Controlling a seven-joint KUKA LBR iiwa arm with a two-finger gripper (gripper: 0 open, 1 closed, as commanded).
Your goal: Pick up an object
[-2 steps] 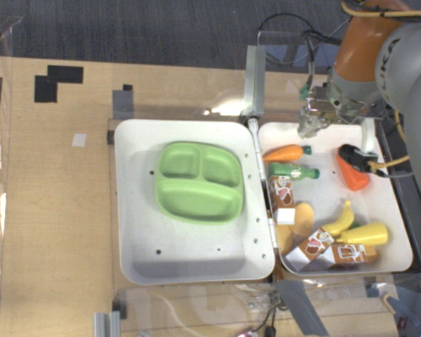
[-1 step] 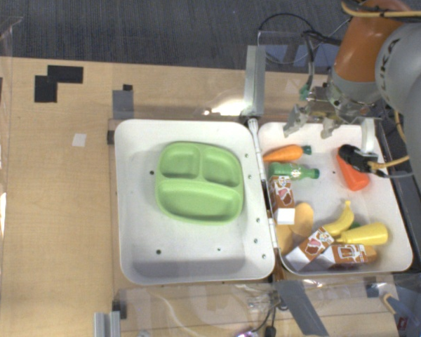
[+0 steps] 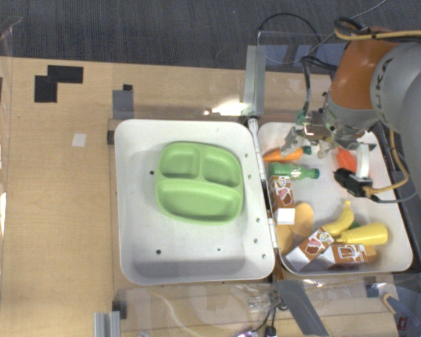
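Observation:
The right bin [image 3: 400, 209] holds several small items. An orange carrot [image 3: 279, 156] lies at its far left, with a green bottle [image 3: 295, 172] just in front of it. Nearer me are a brown carton [image 3: 283, 192], a white cube [image 3: 285, 216], a banana [image 3: 339, 220], a yellow bottle [image 3: 365, 235] and a brown box [image 3: 340, 253]. A red-orange piece [image 3: 346, 159] lies toward the far right. My gripper [image 3: 306, 143] hangs over the bin's far end, just above and right of the carrot. Its fingers stand apart, open, with nothing between them.
The left bin [image 3: 137, 244] carries a green divided plate [image 3: 198, 181]. A metal divider [image 3: 262, 188] separates the two bins. The grey arm with its orange band [image 3: 358, 76] and cables fills the far right above the right bin.

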